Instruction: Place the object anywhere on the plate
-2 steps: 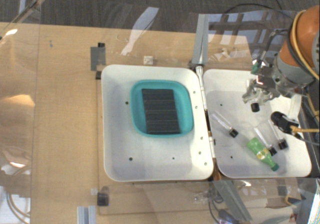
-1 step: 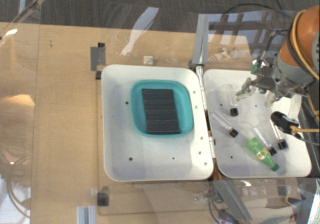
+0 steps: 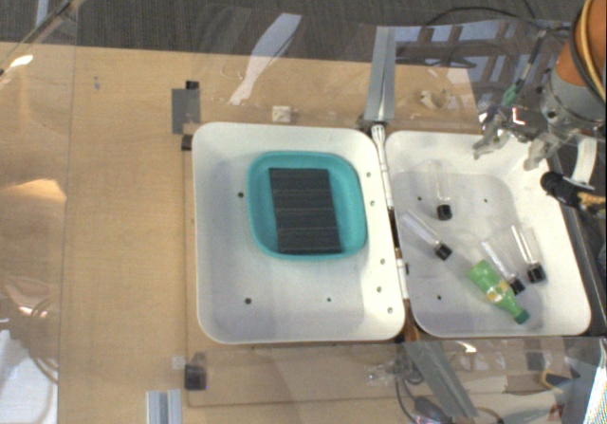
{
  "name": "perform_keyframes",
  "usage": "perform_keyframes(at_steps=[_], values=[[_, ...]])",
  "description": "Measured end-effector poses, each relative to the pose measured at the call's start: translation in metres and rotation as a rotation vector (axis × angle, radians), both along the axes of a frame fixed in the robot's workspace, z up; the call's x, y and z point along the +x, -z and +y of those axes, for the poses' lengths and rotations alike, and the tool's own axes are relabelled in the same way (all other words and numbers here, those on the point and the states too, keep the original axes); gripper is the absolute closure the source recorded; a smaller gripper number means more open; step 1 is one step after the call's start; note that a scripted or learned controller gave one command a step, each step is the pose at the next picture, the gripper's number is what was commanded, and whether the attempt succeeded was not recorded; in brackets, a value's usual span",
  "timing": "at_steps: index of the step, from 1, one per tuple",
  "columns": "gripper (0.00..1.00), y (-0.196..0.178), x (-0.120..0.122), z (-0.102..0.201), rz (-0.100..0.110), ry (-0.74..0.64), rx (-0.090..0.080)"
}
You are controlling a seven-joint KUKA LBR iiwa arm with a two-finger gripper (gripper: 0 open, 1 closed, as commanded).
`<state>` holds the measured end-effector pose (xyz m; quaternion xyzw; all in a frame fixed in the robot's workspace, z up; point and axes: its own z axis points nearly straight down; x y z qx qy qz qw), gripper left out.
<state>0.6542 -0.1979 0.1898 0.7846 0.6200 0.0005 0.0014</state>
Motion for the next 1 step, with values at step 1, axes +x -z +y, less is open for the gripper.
perform_keyframes(at_steps=[1], values=[[0.0, 0.0534, -0.0237, 0.0005, 0.0, -0.015, 0.0]])
